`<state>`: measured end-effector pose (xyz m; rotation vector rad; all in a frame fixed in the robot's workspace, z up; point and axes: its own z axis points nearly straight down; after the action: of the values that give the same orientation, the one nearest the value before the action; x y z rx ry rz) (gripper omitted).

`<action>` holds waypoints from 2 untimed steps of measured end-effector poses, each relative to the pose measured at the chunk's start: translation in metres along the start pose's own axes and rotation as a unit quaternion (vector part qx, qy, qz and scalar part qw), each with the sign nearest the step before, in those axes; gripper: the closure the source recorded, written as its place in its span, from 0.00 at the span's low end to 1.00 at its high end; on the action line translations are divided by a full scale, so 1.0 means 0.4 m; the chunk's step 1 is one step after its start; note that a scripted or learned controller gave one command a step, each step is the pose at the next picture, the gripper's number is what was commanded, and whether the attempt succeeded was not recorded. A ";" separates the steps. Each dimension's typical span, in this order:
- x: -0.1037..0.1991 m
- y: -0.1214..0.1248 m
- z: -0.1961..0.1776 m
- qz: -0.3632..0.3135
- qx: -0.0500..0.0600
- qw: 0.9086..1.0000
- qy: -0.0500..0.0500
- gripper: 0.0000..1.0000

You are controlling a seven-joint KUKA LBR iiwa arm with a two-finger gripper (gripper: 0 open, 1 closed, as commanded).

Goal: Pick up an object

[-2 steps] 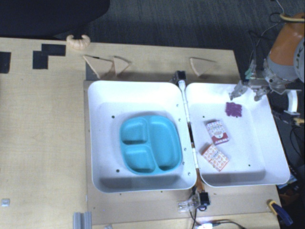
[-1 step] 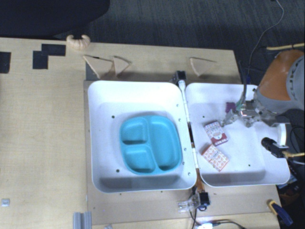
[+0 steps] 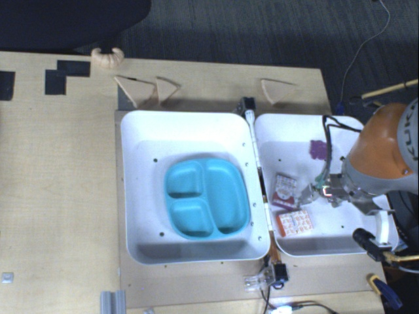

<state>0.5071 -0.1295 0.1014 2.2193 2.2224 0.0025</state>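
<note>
In the right bin (image 3: 288, 133) several small things are lying. A clear packet with red print (image 3: 285, 188) is sitting near the middle of the bin floor, close to the divider between the two bins. Just below it, towards the near wall, a flat card with a red and white pattern (image 3: 294, 223) is lying, a little tilted. A small purple object (image 3: 318, 149) is resting further back in the same bin, apart from the other two.

The gripper (image 3: 319, 191) is hanging low over the right bin, just beside the clear packet on its right side. It is pointing towards the packet, but nothing is showing between its tips, and whether it is open or closed I cannot tell, because this part is small and blurred. The arm (image 3: 383, 152), with its orange band, is reaching in from the right edge.

In the left bin (image 3: 141, 175) a blue tray with three compartments (image 3: 207, 196) is lying in the middle. Both bins are standing on a light wooden bench (image 3: 59, 195) — dark floor is showing behind it.
</note>
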 end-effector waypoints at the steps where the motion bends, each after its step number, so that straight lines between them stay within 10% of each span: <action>1: 0.001 0.004 -0.027 0.000 -0.002 1.000 0.000 1.00; 2: -0.193 0.100 -0.050 0.000 -0.001 1.000 -0.001 1.00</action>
<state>0.5473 -0.2066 0.1216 2.2171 2.2197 0.0023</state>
